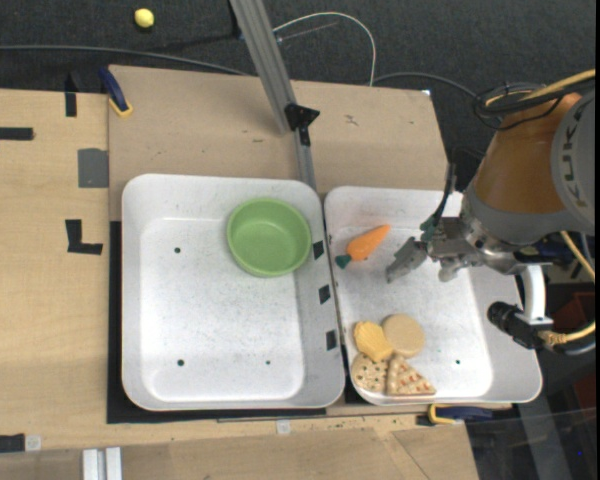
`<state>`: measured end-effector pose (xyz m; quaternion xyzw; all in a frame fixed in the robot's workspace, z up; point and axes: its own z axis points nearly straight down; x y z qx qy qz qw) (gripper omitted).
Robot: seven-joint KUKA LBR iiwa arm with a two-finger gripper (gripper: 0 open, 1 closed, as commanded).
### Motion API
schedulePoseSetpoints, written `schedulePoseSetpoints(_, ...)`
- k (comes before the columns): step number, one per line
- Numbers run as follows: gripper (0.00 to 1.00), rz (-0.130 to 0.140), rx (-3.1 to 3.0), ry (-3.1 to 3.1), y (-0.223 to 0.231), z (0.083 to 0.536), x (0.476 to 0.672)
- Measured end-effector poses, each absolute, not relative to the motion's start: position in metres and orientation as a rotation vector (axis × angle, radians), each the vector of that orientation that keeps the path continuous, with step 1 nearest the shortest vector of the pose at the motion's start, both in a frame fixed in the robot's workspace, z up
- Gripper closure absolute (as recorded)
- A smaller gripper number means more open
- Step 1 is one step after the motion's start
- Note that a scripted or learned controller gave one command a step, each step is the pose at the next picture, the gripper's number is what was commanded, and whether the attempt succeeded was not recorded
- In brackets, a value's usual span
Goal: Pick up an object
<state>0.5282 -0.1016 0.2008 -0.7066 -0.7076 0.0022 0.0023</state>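
Note:
A toy carrot (365,244) with a green top lies in the upper left part of the right bin (480,368). My gripper (423,264) hangs over the middle of that bin, just right of and slightly below the carrot. Its two fingers (404,260) are spread apart with nothing between them. Several toy food pieces lie near the bin's front edge: a round cookie (404,334), a yellow piece (373,341), a round cracker (369,374) and a pizza slice (407,379).
A green bowl (268,236) sits in the upper right part of the left bin (160,298). A grey pole (265,53) slants down to the ridge between the bins. A small yellow ball (144,17) lies on the dark floor beyond the bench.

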Motion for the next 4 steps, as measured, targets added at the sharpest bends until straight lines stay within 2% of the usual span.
schedulePoseSetpoints(2,0.00,0.007,-2.216,-2.219,-0.096,0.104,0.537)
schedulePoseSetpoints(3,1.00,0.004,-2.215,-2.221,-0.095,0.117,0.537)
schedulePoseSetpoints(4,1.00,-0.002,-2.220,-2.224,-0.090,0.164,0.530)
